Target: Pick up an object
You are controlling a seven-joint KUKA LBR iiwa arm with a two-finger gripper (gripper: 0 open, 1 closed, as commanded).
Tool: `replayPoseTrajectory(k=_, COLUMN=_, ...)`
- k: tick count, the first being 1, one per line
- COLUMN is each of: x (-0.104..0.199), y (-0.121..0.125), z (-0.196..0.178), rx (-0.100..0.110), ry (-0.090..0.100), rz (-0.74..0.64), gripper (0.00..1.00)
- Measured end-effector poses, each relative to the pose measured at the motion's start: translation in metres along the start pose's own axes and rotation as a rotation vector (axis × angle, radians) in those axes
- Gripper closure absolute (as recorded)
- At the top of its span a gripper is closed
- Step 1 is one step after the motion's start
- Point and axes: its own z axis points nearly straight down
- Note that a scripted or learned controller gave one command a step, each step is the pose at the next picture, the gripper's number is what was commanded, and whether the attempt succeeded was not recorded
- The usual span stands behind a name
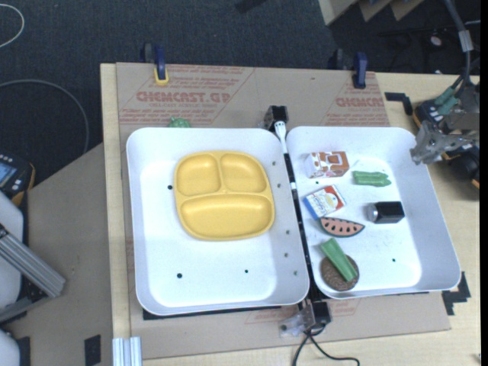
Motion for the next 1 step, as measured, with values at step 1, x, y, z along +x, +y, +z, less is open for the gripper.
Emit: replayPoseTrajectory(k=1, x=-0.0551, y=-0.0237, z=-0.0778, rx=-0.017, ry=-0.008, rz=0.013, gripper=1.00)
